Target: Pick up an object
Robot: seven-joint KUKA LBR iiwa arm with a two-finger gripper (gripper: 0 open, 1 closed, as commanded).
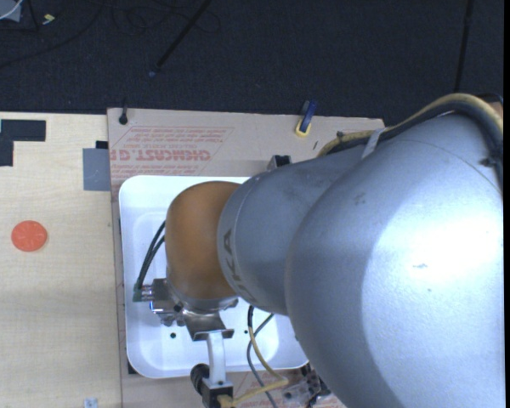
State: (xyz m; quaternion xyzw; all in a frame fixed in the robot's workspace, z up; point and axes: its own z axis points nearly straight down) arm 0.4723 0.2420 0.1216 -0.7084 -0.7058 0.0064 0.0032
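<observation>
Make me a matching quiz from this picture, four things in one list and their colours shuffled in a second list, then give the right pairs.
Things:
1. Band above the arm's wrist
2. Bin under the arm
3. Round disc on the bench at left
4. Clip at the cardboard's top edge

Colours:
A. White
B. Blue and yellow
C. Red-orange
D. Brownish orange

Pairs: 1-D, 2-A, 3-C, 4-B

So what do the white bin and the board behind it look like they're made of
The white bin looks like smooth moulded plastic, judging by its rounded corners and soft sheen. The board behind it looks like matte brown cardboard, with red print on a dull, fibrous-looking face.
</observation>
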